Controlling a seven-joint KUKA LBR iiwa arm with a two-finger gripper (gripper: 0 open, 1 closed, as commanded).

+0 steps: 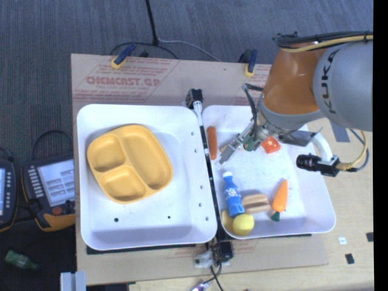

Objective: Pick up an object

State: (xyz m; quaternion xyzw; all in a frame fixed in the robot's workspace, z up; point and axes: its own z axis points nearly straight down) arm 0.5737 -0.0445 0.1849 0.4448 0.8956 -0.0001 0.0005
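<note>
My gripper (225,153) hangs over the upper left part of the right bin (315,214), its fingers pointing down-left, open with nothing between them. A thin orange stick (211,141) lies just left of the fingertips, along the bin's left wall. A small red piece (270,145) sits right of the gripper body. Toward the front lie a blue bottle (232,193), a hot dog (256,202), a yellow lemon (243,224) and a carrot (279,196).
The left bin (97,229) holds a yellow divided plate (127,162). A black camera unit (316,163) with a cable sticks out at the right bin's right rim. Clamps sit on the board's far edge.
</note>
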